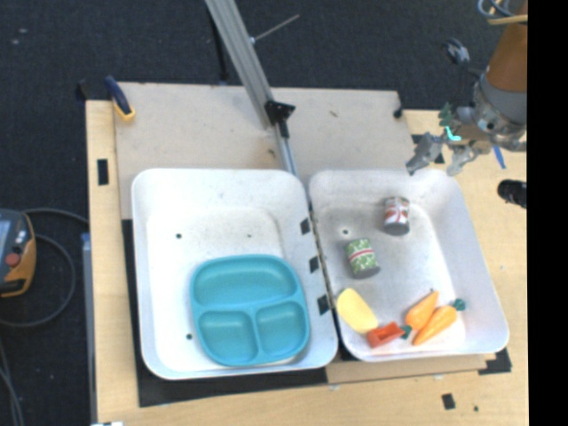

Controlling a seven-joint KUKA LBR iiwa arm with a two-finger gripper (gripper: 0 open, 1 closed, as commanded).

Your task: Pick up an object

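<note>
The bench [222, 127] is a pale wooden board with two shallow white bins side by side on it. The left bin [177, 202] holds a light blue divided tray [250, 309], three compartments, lying flat in its near half. A grey metal rail [241, 56] slants down from the far side and ends at a black clamp near the gap between the bins.

The right bin [461, 229] has all the small things. Toward its far side lies a red and white can [396, 215], tipped on its side. Just left and nearer is a green patterned can [362, 256], also lying over. In the near part, a yellow piece [357, 310] sits by the bin's left wall, with a small red piece [384, 334] touching its near right edge. To the right of that lie two orange carrots [432, 316], side by side and slanted, with green at their far right tips.

The arm's orange band [508, 60] shows at the far right, above the bench. The gripper [441, 153] hangs over the far right corner of the right bin, above the rim, well apart from the cans and the carrots. Its fingers [421, 159] look spread apart, with nothing between them and nothing touching them. Nothing stands between the gripper and the things in the bin.
</note>
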